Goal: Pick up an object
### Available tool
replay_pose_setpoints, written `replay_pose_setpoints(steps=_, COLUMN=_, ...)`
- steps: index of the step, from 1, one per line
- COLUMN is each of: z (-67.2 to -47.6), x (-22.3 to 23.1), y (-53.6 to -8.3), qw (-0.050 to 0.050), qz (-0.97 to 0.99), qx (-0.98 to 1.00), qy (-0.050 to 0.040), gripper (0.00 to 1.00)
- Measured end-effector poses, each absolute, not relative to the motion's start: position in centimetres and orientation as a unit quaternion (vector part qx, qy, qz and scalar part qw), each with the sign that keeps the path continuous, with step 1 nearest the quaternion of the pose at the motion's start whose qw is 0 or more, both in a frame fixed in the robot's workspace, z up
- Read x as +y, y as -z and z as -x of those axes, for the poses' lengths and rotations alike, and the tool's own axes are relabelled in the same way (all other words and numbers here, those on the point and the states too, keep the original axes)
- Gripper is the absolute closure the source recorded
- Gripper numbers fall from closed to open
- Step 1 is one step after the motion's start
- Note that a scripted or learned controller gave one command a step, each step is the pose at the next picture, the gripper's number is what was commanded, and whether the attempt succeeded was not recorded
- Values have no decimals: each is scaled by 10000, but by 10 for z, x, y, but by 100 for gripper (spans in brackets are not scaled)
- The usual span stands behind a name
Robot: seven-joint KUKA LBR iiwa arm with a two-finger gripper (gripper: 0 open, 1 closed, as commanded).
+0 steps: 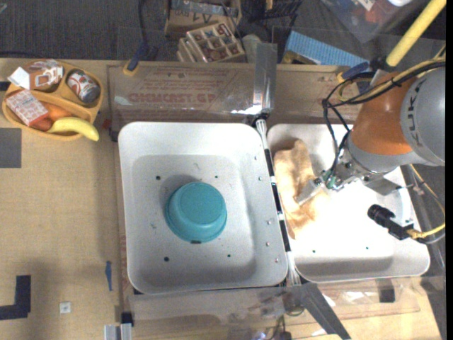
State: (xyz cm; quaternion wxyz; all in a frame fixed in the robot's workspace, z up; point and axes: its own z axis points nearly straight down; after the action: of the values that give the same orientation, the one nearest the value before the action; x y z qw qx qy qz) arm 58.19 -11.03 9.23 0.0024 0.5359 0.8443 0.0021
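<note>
A teal bowl (197,212) sits upside down in the middle of the left bin (141,154). A crumpled tan cloth (291,168) lies along the left side of the right bin (354,257). My gripper (306,195) reaches in from the right and sits low over the cloth's lower half, its tips against the fabric. The cloth is not lifted.
A yellow tray (21,119) with a banana (74,127) and food packets stands on the bench at the far left. Cardboard and clutter line the back edge behind the bins. The arm's orange band (382,129) hangs over the right bin's upper right.
</note>
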Motion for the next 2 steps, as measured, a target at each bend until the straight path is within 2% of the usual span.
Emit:
replay_pose_setpoints(steps=1, z=-567, x=-86, y=-184, qw=3, qz=-5872, qx=8094, qy=4, gripper=0)
replay_pose_setpoints(steps=2, z=-587, x=-102, y=-92, qw=41, qz=-5962, qx=8028, qy=-32, gripper=0)
